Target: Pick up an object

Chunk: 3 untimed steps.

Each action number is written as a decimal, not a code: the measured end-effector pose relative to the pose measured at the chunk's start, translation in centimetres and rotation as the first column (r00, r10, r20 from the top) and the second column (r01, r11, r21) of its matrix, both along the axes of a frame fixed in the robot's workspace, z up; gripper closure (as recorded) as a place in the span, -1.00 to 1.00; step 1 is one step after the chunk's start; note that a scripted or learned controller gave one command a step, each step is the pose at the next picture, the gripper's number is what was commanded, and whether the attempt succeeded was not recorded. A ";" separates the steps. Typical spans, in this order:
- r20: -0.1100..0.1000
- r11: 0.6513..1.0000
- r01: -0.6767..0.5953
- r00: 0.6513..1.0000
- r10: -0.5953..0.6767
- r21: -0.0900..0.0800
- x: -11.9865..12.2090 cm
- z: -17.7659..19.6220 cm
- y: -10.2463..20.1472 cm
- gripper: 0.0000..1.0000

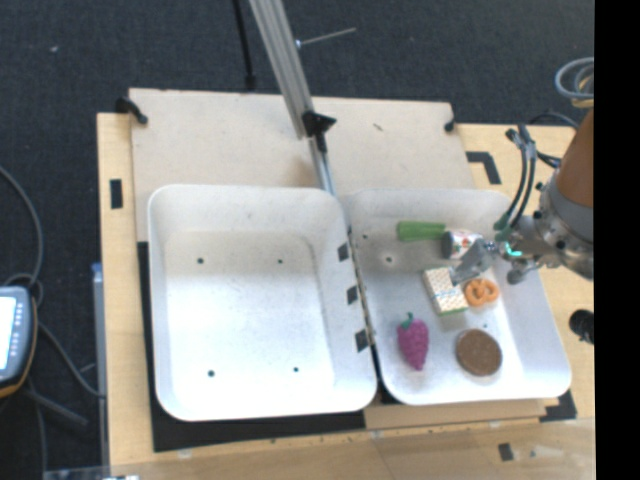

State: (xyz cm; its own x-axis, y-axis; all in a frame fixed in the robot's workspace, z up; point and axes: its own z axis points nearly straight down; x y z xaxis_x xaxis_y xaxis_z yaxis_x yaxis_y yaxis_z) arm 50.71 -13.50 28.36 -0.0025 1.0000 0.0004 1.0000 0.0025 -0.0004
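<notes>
Claw [478, 259] hangs low in right bin [520, 378], right-centre of frame; can't tell its state or any hold. Nearest pick: patterned block [443, 290], just below-left of it, long axis diagonal. Orange piece [482, 291] beside. Purple grape toy [413, 340] further down-left.

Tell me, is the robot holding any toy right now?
It cannot be told. The pincer hangs low over the right bin, close to the orange toy, too blurry to see a hold.
</notes>
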 end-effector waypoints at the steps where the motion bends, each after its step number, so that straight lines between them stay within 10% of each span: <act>1: 0.005 1.000 0.002 1.000 -0.002 -0.001 0.1 0.2 0.0 -1.00; 3: -0.004 1.000 0.004 1.000 -0.004 -0.001 -0.1 -12.2 -1.0 -1.00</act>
